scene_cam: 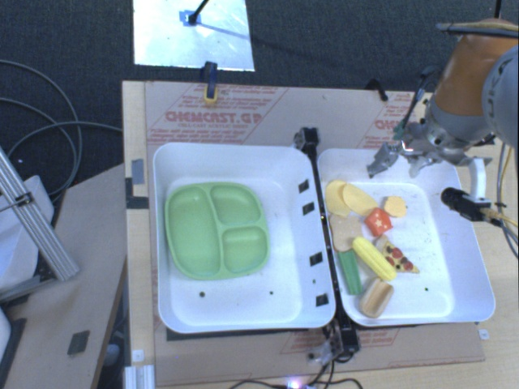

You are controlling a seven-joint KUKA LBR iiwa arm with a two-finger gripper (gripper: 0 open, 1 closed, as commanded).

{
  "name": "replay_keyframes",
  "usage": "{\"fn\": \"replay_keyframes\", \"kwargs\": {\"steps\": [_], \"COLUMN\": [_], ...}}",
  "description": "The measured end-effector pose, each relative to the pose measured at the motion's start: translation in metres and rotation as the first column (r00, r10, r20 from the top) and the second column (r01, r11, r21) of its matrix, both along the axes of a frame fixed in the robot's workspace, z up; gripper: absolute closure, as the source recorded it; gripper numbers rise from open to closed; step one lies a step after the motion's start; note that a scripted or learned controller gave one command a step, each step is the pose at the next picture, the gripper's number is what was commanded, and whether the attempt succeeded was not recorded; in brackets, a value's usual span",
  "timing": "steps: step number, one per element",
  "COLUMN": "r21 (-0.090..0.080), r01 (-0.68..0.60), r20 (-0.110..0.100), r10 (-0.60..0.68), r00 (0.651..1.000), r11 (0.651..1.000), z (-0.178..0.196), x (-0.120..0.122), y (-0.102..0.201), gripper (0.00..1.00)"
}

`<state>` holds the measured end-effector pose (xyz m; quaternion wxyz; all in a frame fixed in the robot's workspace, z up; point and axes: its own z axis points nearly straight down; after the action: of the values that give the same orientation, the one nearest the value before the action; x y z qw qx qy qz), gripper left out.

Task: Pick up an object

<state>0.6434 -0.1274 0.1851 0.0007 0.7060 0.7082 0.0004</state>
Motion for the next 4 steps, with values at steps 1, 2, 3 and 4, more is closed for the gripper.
{"fn": "replay_keyframes", "kwargs": {"steps": [1, 2, 3, 4], "r21": [-0.001, -0.003, -0.011, 0.004], "r01": [0.0, -0.001, 0.002, -0.004], "r20": [0.004, 0.008, 0.02, 0.003], "r10": [0.0, 0.001, -0.002, 0.004], "r00": [1.0, 1.0, 1.0, 1.0], "r11": [1.0, 1.0, 1.0, 1.0], "z": [-0.089, -0.097, -0.084, 0.004], "x": [-0.043, -0.058, -0.055, -0.131], "y": [0.002, 0.043, 0.038, 0.085], "gripper": [0.0, 0.0, 1.0, 1.0]}}
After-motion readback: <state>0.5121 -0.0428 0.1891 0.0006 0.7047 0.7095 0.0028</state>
